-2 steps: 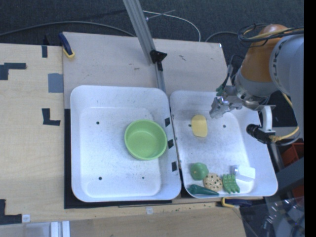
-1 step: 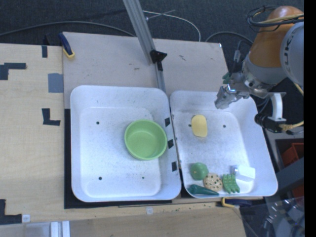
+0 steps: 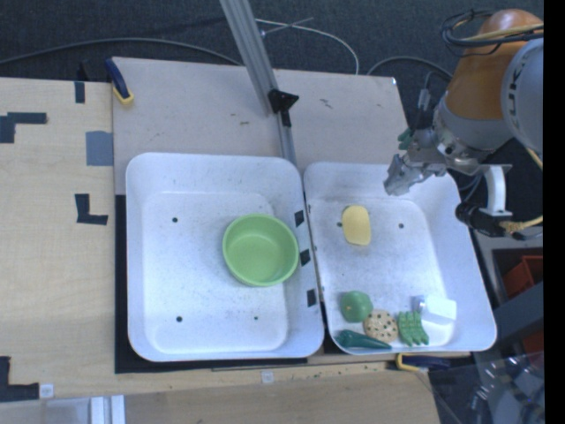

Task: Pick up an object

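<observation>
Since nothing sat between the fingers, counted the pick as not yet done. Spotted gripper [image 3: 396, 182] at 1 o'clock over right bin [image 3: 459, 263], opening impossible to tell. Nearest candidate: yellow object [image 3: 357, 225], on bin floor at 7 o'clock from gripper. Approach and grasp left.

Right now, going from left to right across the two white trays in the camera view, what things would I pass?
Green bowl in the left bin → yellow object in the right bin → gripper above that bin's far edge → white object near the right bin's front right corner.
</observation>
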You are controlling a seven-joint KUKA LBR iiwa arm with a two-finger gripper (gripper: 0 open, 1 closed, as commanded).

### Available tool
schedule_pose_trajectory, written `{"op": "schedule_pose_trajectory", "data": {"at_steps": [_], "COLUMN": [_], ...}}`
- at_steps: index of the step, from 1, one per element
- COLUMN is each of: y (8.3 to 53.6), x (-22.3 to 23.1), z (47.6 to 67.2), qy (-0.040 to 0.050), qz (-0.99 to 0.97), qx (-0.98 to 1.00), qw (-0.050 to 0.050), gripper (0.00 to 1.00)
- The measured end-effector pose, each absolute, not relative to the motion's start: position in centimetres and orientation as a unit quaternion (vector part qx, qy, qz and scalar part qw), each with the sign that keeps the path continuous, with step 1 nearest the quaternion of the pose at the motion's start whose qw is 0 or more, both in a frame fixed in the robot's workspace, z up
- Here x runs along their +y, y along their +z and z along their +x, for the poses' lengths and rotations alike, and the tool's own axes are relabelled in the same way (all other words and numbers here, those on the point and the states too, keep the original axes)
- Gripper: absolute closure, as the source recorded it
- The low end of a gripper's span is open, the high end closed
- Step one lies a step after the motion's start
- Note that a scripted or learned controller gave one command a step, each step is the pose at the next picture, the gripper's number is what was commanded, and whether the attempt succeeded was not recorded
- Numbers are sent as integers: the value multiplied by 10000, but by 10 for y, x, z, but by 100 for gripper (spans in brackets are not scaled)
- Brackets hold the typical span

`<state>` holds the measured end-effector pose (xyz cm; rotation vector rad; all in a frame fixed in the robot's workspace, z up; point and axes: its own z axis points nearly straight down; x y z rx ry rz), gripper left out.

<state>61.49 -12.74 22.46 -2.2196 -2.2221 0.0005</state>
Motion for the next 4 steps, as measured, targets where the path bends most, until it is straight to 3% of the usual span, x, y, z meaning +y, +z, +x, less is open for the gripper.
{"op": "schedule_pose_trajectory", "data": {"at_steps": [1,3,4], "y": [217,237,228], "x": [-74,29,90], "z": [613,634,631], "qy": [5,-8,7], "qz": [-7050,-7044,-7045], "qx": [-7092,-7098,-7097], "qw": [15,8,14], "gripper": [100,100,100]}}
